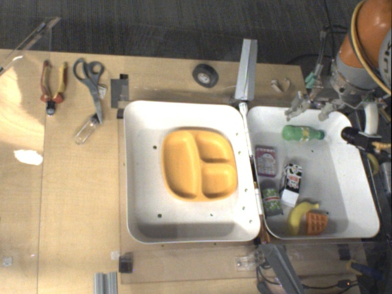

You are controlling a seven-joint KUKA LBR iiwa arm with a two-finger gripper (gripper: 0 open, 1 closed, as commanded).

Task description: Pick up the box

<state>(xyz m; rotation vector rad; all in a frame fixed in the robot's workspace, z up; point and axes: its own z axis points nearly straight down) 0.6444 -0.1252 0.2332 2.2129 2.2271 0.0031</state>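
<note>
Near edge, lower right of frame: right bin [361, 225] held a banana [300, 214] touching a waffle-like toy [316, 223], with a dark green packet [272, 202] just left of them. Above those, mid bin: the box [293, 179], small, black and white, lying tilted, and beside it a flat maroon packet [266, 160]. Which one the task meant was a judgement call; the carton-shaped one looked likelier. Further up, a green bottle [302, 133] lay on its side near the bin's top wall.

Left bin [141, 164] carried a yellow divided tray [199, 163], centre frame.

Far side: tool [310, 103] hovered at the upper right of frame over the right bin's top rim, well apart from the box; whether wide or narrow, could not tell, too small and cluttered. Nothing seen in it.

Step, as judged: approach, grasp not yet begun. Next move called for travel down-frame past the bottle, then a descent onto the box, clear of the maroon packet.

Arm [373, 29] was cut off by the frame's right edge. Top of table [73, 213]: scissors [92, 81], pliers [52, 84], tape roll [205, 75].
</note>
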